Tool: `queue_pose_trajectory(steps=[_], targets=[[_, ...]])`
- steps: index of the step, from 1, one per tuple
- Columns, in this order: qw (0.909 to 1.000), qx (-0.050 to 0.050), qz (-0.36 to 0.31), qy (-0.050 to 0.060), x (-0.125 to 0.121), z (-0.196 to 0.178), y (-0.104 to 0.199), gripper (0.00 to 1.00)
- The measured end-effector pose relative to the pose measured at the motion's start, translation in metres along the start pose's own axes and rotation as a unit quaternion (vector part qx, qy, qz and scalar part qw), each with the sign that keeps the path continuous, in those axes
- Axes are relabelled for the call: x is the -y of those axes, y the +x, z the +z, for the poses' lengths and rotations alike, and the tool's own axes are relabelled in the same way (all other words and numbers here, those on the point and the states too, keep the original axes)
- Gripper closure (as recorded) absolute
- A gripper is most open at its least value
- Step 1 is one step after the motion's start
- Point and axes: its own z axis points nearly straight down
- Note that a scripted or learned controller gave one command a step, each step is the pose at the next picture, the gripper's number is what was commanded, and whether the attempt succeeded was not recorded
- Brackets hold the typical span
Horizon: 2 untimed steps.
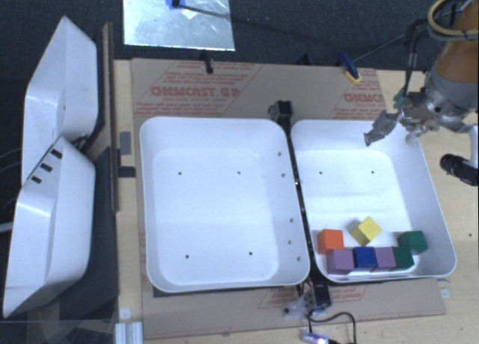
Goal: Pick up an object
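1. A tan cardboard sheet (247,84) printed with red lettering covers the bench; it serves as landmark
2. Beyond its far edge lies dark carpet-like floor (314,6); a shiny metal plate (178,6) rests there
3. Left of the cardboard, two spare white bins (56,178) lean stacked
4. A blue-and-yellow clamp (349,68) sits at its far right edge

One high, slanted view over both bins (224,129).
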Motion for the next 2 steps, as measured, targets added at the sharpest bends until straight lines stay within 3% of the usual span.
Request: queue_pose_trajectory(steps=[1, 2], targets=[[1.0000, -0.001, -0.001, 0.002, 0.003, 0.048, 0.037, 0.00], [1.0000, -0.001, 0.000, 0.003, -0.002, 0.127, 0.034, 0.00]])
